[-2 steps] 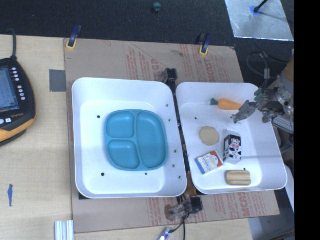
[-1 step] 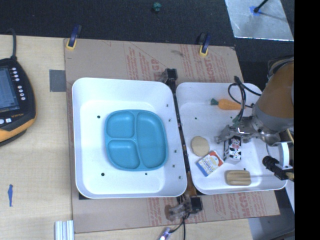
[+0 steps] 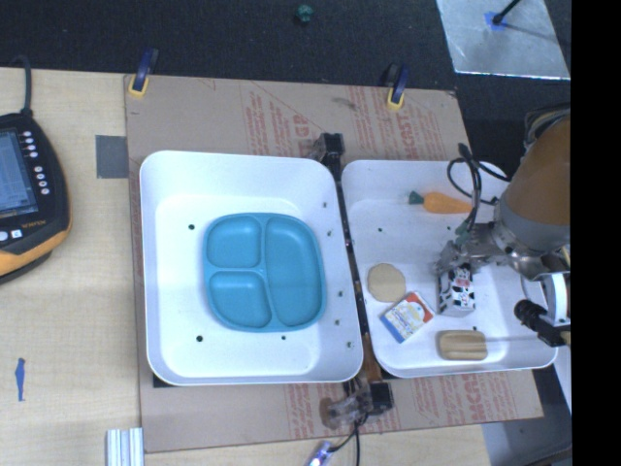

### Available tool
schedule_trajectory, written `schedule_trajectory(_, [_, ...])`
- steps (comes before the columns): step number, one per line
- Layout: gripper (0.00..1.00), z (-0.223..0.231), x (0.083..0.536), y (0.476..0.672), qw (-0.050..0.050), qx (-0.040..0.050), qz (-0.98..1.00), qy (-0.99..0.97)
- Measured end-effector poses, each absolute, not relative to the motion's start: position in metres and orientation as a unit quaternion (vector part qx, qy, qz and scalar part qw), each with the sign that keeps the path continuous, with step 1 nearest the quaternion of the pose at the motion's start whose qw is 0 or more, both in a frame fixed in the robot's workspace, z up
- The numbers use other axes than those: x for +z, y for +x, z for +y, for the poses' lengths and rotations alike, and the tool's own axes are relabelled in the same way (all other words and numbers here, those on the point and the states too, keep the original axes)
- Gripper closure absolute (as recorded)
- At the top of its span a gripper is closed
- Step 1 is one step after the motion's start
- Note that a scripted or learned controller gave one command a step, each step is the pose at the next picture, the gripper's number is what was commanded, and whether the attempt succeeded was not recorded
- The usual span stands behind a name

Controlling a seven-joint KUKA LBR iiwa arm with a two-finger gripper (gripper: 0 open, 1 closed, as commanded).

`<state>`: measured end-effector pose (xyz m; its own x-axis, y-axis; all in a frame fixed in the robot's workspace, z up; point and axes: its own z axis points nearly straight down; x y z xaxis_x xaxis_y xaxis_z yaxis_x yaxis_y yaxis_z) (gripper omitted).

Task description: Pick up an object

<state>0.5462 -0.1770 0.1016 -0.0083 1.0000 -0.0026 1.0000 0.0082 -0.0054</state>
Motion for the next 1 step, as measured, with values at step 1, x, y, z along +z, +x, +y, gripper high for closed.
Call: schedule_trajectory(1, [1.0,-0.0892,0.1923,0.5375,0.001,0.0009,-0.71,-0.704])
